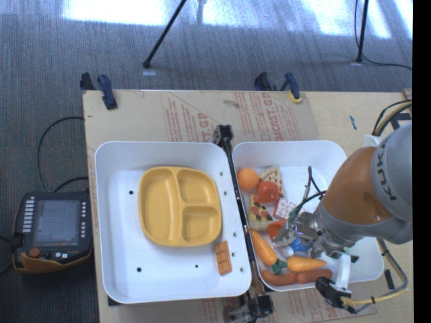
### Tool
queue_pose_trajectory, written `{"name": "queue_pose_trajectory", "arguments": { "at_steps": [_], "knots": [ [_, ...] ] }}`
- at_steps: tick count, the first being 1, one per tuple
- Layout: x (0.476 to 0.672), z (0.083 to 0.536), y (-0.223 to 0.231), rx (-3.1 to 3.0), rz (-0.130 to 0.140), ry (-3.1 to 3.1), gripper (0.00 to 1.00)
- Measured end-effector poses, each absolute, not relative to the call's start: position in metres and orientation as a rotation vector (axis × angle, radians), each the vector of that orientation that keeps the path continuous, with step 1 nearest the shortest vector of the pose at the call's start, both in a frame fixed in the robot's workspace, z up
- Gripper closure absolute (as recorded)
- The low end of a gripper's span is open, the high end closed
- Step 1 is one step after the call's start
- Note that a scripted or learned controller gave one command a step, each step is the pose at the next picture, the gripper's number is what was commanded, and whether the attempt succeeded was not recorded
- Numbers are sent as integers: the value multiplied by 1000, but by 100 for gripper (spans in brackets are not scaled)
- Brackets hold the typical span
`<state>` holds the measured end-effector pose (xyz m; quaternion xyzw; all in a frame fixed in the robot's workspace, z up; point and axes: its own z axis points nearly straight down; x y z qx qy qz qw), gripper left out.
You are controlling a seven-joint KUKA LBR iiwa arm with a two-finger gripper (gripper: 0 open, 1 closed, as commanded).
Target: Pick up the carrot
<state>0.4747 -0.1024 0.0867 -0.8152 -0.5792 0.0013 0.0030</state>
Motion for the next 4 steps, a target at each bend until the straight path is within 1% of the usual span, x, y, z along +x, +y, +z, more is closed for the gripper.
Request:
{"name": "queue_pose_trajectory", "arguments": {
  "at_steps": [1, 2, 3, 4],
  "knots": [
    [476, 187, -27, -2347, 2, -2084, 0],
    [475, 136, -83, -2034, 2, -2389, 0],
    [476, 187, -34, -1570, 0, -2719, 0],
    [477, 107, -93, -1495, 2, -2764, 0]
  ]
}}
